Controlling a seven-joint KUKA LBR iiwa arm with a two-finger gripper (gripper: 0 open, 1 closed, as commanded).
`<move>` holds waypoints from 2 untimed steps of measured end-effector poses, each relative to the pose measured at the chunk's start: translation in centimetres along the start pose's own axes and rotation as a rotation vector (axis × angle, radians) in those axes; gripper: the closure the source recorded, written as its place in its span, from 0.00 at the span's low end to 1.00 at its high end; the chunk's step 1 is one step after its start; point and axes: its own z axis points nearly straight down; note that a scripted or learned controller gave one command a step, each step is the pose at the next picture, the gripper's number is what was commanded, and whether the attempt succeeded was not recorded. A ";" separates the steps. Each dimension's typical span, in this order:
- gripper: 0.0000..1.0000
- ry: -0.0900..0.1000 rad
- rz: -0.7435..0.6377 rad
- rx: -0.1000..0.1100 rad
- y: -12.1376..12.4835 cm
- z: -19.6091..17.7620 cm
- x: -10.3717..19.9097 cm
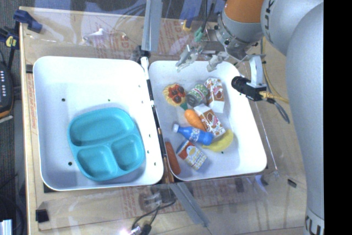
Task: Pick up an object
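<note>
Claw poised over a crowded bin, nothing picked yet.

The claw (pixel 200 59) hangs above the far rim of the right bin (pixel 250 143), its two fingers (pixel 186 58) spread apart with nothing between them. The things to choose from lie bunched in the middle of that bin: a round fruit toy (pixel 175 93), a small can (pixel 196 97), a carton (pixel 215 91), a carrot (pixel 193 119), a blue bottle (pixel 193 135), a banana (pixel 222 142) and a small box (pixel 193 156), many touching one another. The left bin (pixel 49 91) carries a blue tray (pixel 105 143). My worry is the crowding: coming down on the pile, a finger could land on top of a neighbour instead of beside the target, push things aside, or close on two at once and lose both. The can and bottle look rounded and may roll out of a pinch. A red sausage (pixel 172 157) lies tight against the near-left wall, leaving little room for a finger.
</note>
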 end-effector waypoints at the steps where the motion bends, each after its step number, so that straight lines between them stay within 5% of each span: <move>1: 0.00 -0.001 -0.072 0.001 -2.9 11.0 -3.6; 2: 0.00 -0.001 -0.073 -0.002 -4.3 17.6 -5.7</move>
